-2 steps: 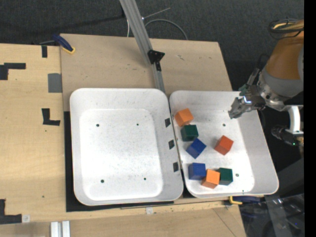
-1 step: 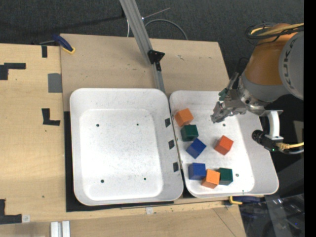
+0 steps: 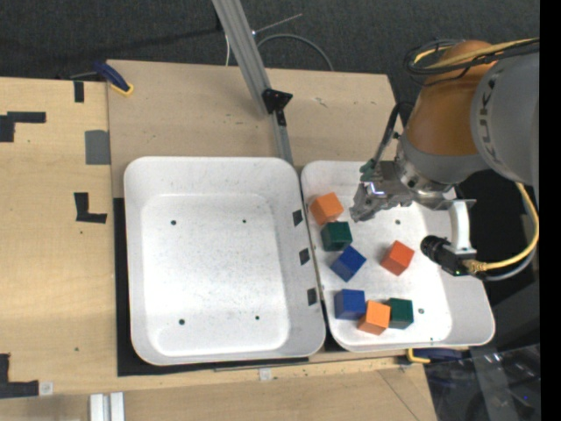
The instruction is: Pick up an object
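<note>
A plywood bench (image 3: pixel 219 103) bears two white bins. In the right bin (image 3: pixel 465 323) lie matte cubes: an orange cube (image 3: pixel 328 206), nearest the gripper (image 3: pixel 366 207) at its nine o'clock, and a green cube (image 3: pixel 336 235) at seven. Whether the gripper is open cannot be told. The cubes crowd together; I judge a descent could clip a neighbour and miss.
</note>
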### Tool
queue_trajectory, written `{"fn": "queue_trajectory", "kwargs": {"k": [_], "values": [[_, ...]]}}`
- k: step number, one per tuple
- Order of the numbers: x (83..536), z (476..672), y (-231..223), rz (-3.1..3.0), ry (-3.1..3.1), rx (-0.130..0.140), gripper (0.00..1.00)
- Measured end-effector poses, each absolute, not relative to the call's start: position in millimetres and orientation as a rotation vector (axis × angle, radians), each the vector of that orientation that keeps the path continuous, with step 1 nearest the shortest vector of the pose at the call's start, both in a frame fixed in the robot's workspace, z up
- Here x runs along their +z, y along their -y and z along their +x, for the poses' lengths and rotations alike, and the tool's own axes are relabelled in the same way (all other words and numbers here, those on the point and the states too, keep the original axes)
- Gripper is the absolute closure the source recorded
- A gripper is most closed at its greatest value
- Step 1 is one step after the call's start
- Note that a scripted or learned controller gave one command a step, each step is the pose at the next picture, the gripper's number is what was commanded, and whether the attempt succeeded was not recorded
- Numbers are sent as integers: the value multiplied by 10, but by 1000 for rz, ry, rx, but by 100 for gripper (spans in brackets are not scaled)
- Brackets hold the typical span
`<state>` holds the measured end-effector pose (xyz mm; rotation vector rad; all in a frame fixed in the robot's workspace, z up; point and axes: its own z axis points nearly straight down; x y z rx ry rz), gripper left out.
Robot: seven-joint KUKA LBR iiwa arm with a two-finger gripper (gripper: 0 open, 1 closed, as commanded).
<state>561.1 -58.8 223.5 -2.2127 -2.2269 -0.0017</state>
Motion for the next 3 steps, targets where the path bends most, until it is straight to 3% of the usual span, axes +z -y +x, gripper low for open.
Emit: {"fn": "queue_trajectory", "kwargs": {"k": [1, 3], "values": [[2148, 5481, 39, -2212, 2226, 2, 100], [2398, 5131, -988, -2210, 2229, -1, 100]]}}
